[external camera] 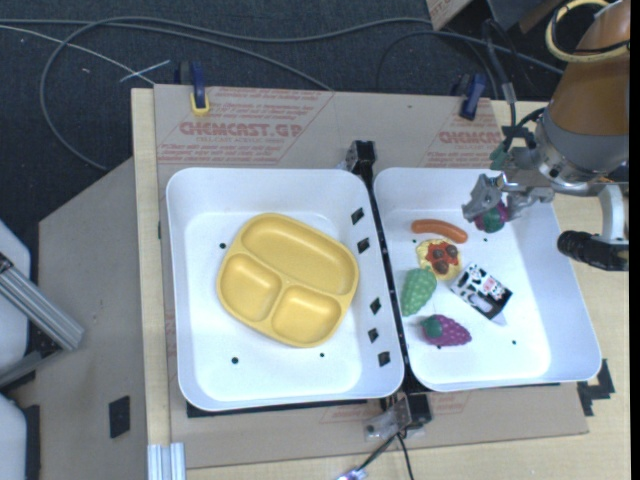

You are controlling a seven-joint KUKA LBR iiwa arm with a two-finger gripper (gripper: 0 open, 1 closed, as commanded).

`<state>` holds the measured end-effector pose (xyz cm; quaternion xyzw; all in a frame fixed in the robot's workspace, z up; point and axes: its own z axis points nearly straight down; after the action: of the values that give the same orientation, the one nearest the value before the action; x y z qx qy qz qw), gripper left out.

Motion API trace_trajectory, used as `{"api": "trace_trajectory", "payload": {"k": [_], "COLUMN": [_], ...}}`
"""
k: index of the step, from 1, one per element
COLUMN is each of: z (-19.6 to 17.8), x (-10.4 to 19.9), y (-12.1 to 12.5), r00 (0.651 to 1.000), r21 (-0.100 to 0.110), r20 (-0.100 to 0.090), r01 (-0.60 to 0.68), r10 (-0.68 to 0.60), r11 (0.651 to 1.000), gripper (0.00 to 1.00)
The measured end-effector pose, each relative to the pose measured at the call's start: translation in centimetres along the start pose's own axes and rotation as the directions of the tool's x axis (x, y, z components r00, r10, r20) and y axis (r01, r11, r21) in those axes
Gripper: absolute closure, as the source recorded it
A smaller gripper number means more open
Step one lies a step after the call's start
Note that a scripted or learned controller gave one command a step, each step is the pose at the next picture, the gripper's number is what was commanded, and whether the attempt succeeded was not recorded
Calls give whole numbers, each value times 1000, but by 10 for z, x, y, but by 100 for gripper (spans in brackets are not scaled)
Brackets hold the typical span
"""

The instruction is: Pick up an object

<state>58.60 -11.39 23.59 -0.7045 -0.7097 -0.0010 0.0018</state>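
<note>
Bench (250, 118) carries two white bins side by side. Left bin (190, 298) holds a yellow divided plate (288, 280), sat mid-bin, not involved. Right bin (560, 308) has the pickable stuff: an orange-red hot dog (440, 230) toward the far side near the divider, a pizza-like piece (441, 258) just in front of it, a green leafy piece (419, 289) touching or nearly touching that, a bunch of purple grapes (444, 331) toward the near edge, and a black-and-white packet (481, 291) mid-bin. Arm (590, 98) comes in over the right bin's far right corner. The gripper (490, 206) hangs at the far edge of the right bin, something small and magenta-green at its tip, can't tell if that is a gripped thing or part of the tool, so grip state unclear. Step looks like approach or early descent, nothing clearly lifted. Closest target is the hot dog, near the tool toward the divider; the rest sit further toward the near edge. Next move likely needs a shift toward the divider, then a drop onto one item, avoiding the clustered neighbours.
</note>
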Motion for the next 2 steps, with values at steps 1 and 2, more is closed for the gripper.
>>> {"api": "trace_trajectory", "payload": {"k": [1, 2], "z": [12, 7], "x": [51, 115], "y": [-1, 1], "r00": [1000, 1000], "r21": [2, -1], "r20": [1, 1], "r01": [-2, 0], "r10": [2, 0], "r11": [1000, 1000], "gripper": [100, 100]}}
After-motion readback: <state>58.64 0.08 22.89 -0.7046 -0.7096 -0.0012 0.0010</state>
